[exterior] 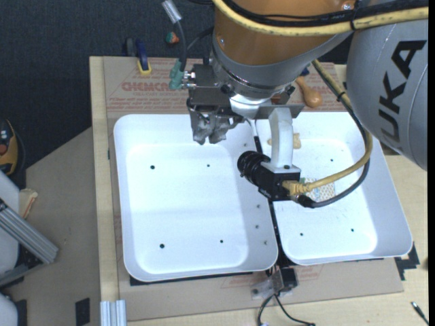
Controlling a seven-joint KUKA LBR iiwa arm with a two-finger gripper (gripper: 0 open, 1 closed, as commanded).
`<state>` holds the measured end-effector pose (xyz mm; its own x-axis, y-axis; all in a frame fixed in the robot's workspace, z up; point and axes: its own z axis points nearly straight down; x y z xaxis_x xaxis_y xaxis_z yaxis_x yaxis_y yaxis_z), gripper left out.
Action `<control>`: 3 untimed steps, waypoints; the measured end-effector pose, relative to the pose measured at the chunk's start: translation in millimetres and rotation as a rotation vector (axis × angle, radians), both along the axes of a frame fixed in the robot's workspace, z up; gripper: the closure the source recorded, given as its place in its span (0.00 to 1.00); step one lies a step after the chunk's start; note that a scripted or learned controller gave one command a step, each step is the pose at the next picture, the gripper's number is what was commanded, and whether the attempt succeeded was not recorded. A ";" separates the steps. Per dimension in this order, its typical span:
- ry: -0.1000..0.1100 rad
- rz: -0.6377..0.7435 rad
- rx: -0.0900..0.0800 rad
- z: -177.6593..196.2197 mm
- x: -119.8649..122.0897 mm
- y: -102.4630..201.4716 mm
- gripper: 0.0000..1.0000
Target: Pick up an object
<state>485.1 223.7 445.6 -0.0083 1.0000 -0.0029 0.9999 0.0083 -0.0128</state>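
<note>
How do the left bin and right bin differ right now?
The left bin lies mostly in open view, with the gripper hanging over its back edge; the right bin is partly covered by the arm. A tan object peeks out in the right bin; the left bin shows only small dark dots. Both are shallow and white.

robot lab: kuka arm [319, 39], white bins [136, 182], cabled bench [102, 100].

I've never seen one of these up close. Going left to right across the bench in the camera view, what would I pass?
Left white bin → gripper hanging over that bin's far edge → black cable fitting at the seam between the bins → right white bin.
</note>
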 end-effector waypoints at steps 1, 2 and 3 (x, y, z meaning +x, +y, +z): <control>-0.014 -0.004 0.003 16.0 3.6 -2.4 1.00; -0.016 -0.002 0.004 26.4 3.7 -1.4 1.00; -0.018 0.000 0.005 36.7 3.9 -0.4 1.00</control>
